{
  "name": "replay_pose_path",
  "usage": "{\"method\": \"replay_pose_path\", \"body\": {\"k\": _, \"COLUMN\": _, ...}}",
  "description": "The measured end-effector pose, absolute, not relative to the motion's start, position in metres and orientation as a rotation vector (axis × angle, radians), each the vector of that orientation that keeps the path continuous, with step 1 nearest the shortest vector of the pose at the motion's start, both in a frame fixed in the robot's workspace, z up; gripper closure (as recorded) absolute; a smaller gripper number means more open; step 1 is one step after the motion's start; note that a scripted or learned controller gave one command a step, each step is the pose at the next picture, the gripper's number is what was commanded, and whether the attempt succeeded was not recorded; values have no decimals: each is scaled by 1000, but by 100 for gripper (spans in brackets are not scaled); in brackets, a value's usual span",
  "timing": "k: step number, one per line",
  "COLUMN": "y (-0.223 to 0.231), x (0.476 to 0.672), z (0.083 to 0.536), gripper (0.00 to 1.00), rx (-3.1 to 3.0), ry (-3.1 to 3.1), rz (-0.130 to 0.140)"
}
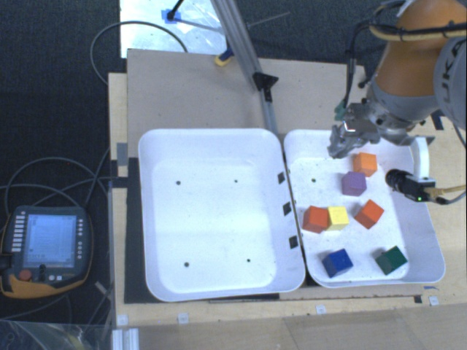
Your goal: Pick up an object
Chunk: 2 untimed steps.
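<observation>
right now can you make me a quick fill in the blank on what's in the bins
1. All the blocks lie in the ____ bin in the camera view.
2. The yellow block touches an ____ block on its left.
3. The block nearest the gripper is ____.
4. The green block sits to the right of the ____ block.

Missing words: right; orange; orange; blue

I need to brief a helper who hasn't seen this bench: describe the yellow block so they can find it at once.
Look at the right bin of the two white ones. Near its middle sits a row of three blocks: the yellow block is the middle one, touching a red-orange block on its left, with an orange block just apart on its right. It is the one yellow piece there.
</observation>
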<state>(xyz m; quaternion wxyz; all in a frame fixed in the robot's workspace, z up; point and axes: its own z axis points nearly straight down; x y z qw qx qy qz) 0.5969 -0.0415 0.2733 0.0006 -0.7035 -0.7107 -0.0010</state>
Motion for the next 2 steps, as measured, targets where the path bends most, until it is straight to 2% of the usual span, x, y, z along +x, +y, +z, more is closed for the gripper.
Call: {"method": "replay_pose_path", "body": {"k": 2, "y": 61, "x": 572, "z": 250, "gripper": 100, "rx": -2209, "ry": -2231, "rz": -2}}
